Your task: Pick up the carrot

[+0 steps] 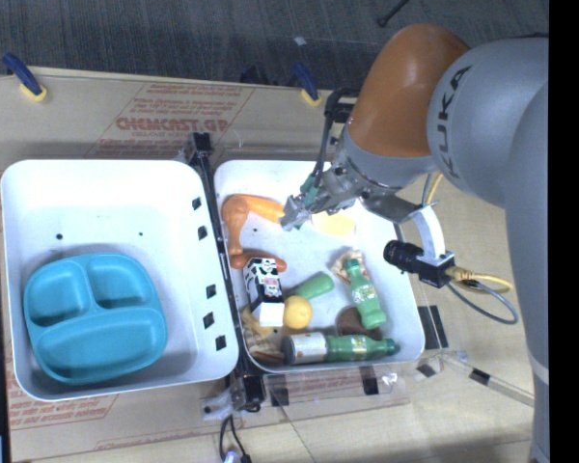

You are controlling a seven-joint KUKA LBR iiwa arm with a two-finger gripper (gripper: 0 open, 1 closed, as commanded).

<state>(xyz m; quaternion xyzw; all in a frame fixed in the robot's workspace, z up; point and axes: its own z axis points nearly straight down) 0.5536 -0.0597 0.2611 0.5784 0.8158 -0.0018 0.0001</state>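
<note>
The carrot (248, 208) is a curved orange piece lying at the back left of the right bin (261, 174), close to the divider wall. My gripper (297, 213) hangs just to the right of the carrot's thick end, low over the bin floor. Its tip sits beside the carrot, and I see nothing lifted off the floor. The grey wrist and orange band (405, 85) cover the back right part of the bin.
The right bin also holds a cow-print carton (263, 278), a lemon (297, 311), a small green vegetable (315, 285), two green bottles (365, 299) (336, 347) and a yellow cheese slice (336, 226). A blue divided tray (95, 313) lies in the left bin (96, 191).
</note>
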